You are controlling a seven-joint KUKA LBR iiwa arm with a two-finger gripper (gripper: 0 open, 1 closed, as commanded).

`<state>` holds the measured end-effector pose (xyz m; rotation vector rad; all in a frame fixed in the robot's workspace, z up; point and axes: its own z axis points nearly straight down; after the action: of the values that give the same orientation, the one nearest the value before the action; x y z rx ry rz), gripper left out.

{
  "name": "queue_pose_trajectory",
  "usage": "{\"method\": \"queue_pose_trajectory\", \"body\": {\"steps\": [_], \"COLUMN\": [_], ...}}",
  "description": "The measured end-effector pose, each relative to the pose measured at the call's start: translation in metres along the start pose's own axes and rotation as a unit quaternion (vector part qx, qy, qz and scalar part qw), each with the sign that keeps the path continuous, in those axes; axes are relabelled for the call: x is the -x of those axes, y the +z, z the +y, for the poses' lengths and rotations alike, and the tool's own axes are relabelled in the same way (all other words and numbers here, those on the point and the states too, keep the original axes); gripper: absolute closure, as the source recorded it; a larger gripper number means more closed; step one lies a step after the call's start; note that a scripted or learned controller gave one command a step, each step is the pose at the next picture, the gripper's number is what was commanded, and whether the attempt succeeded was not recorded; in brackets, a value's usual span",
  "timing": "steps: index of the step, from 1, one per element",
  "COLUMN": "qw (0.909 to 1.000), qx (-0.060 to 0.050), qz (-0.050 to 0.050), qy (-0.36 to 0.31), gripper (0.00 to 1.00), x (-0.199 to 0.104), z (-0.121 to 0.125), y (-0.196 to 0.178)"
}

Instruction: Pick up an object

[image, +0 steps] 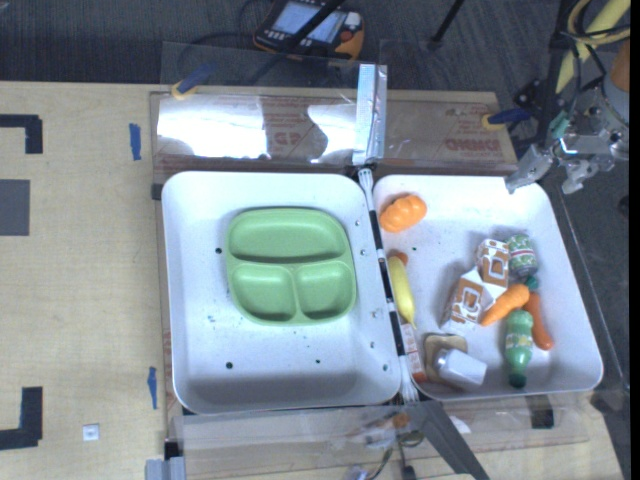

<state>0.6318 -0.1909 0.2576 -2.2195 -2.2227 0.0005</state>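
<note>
A: Camera view. Two-finger metal gripper [548, 171] sits at the upper right, over the far corner of the right white bin [578, 320]. Grip state: cannot tell.

B: Objects?

A: Small orange plastic pumpkin [402, 212], yellow banana [401, 286], orange carrot [504, 304], green bottle [518, 342] lie in that bin. Green divided plate [291, 264] in the left bin [190, 268].
</note>
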Motion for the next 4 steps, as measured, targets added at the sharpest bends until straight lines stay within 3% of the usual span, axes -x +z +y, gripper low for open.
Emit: {"method": "queue_pose_trajectory", "body": {"steps": [1, 2, 3, 4], "qw": [1.0, 0.9989, 0.9993, 0.9993], "qx": [0.0, 0.0, 0.001, 0.004], "qz": [0.0, 0.001, 0.0, 0.0], "qy": [0.008, -0.047, -0.038, -0.038], "gripper": [0.0, 0.0, 0.0, 1.0], "x": [0.01, 0.009, 0.001, 0.0], "z": [0.005, 0.019, -0.07, -0.068], "y": [0.129, 0.166, 0.172, 0.161]}}
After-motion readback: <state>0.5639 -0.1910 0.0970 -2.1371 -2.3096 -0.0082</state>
